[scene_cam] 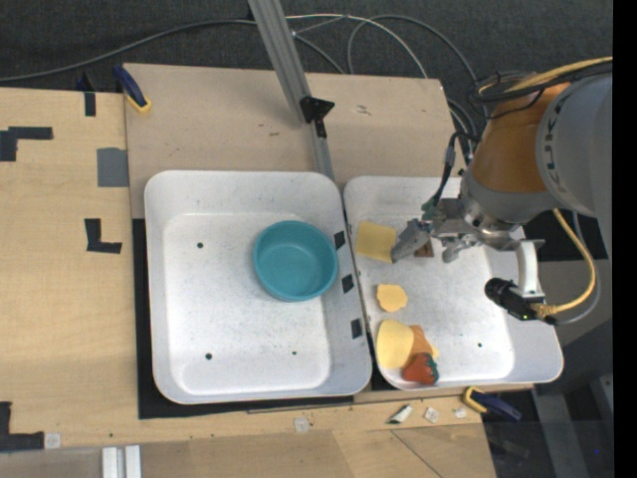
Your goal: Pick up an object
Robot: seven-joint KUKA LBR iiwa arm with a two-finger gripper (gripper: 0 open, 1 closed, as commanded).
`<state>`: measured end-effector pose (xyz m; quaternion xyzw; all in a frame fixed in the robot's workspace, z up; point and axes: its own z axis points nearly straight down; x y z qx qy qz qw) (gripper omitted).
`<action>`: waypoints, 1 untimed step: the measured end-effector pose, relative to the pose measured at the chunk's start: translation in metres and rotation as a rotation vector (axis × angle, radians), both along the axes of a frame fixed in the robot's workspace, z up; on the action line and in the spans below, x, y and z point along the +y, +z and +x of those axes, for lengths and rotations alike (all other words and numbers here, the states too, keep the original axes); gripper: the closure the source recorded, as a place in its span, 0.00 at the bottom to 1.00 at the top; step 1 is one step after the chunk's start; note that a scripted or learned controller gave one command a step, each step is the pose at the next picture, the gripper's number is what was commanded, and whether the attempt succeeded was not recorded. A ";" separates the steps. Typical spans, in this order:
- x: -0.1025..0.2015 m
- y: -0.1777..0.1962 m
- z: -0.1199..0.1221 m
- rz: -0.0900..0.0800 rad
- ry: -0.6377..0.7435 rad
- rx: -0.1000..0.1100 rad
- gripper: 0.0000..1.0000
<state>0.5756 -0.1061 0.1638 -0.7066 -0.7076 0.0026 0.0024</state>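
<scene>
Now the jaws (426,244) hover apart beside the yellow block (375,240), approaching; next they must close around it

A: What sits on the table (60,167) apart from the work itself?

B: Two white bins. The left bin (179,267) and the right bin (498,352) stand side by side, their rims nearly touching.

A: Anything behind them?

B: A grey metal pole (284,43) slants down from the top edge, ending at a black bracket (317,110). Black cables (398,33) loop across the dark floor beyond.

A: And on the wood?

B: Black tape marks (95,235) at the left, a grey patch (112,166), and a blue-and-yellow clamp (132,90) at the board's far left corner. Another clamp (488,401) grips the near edge, beside small white scraps (416,413).
</scene>
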 end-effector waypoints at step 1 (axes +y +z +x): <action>-0.003 -0.045 0.000 0.000 0.000 0.000 0.00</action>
